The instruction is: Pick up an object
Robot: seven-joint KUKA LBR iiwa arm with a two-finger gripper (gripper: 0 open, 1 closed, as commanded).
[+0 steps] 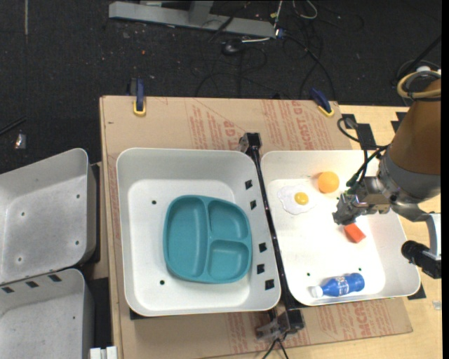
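While low over the right bin (393,280), hand (345,212) beside orange block (356,233), grip state unclear.

**Bench surroundings and fixtures: condition as observed**

The bench (210,119) is a brown board with red printed lettering, lying on a dark speckled floor (63,56). Two blue and yellow clamps grip its far edge: one at eleven o'clock (139,97), one at one o'clock (322,102). The left bin (133,210) and right bin (393,284) sit side by side, touching along a black divider strip (261,210). Black cables (309,49) trail across the floor at twelve o'clock, beside a grey metal bar (189,19) lying at a slant. At nine o'clock, off the bench, two spare white trays (42,210) rest one above the other.
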